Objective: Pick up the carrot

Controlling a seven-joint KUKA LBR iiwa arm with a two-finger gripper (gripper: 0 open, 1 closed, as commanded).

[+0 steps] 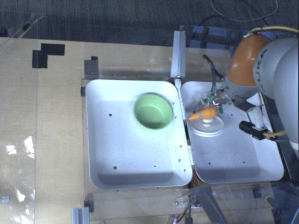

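the gripper (213, 100) sits low in the right bin (243, 169), right at the thick end of the carrot (202, 115); whether it is open or closed, or has any hold on the carrot, cannot be told from here. the carrot lies on its side on a small white plate (209, 126) at about ten o'clock in that bin, tip pointing to nine o'clock, near the shared wall. a good grasp probably means closing across the thick end, square to the carrot's length, then lifting straight up so the plate is not dragged. a green bowl (153, 111) rests in the left bin (114, 171), at one o'clock.
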